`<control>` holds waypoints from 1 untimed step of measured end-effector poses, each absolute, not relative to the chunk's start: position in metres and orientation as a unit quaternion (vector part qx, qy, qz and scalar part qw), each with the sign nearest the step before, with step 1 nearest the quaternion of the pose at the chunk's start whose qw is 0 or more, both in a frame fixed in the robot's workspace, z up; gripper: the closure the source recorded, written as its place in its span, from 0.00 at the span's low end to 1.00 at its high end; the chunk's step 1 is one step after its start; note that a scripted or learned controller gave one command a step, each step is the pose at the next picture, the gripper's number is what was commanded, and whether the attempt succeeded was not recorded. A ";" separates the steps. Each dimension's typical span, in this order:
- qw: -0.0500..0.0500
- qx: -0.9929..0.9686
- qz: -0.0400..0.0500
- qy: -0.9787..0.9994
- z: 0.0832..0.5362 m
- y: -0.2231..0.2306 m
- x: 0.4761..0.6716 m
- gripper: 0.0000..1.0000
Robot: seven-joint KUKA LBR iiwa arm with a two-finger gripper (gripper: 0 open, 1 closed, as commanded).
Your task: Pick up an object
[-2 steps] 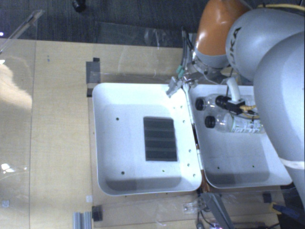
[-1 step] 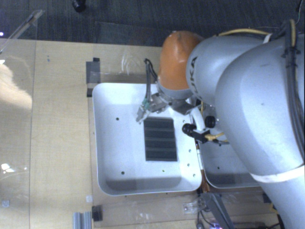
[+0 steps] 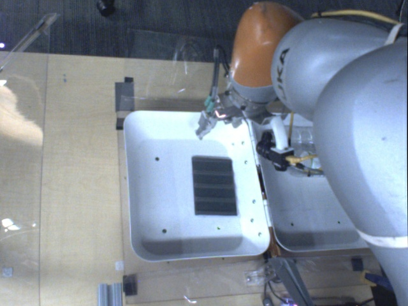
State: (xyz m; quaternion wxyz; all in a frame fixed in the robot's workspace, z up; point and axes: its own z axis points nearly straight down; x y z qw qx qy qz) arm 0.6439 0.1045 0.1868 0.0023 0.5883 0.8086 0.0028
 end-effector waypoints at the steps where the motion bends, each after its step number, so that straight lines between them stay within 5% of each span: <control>1: 0.001 0.542 0.002 0.841 0.102 0.114 0.605 0.00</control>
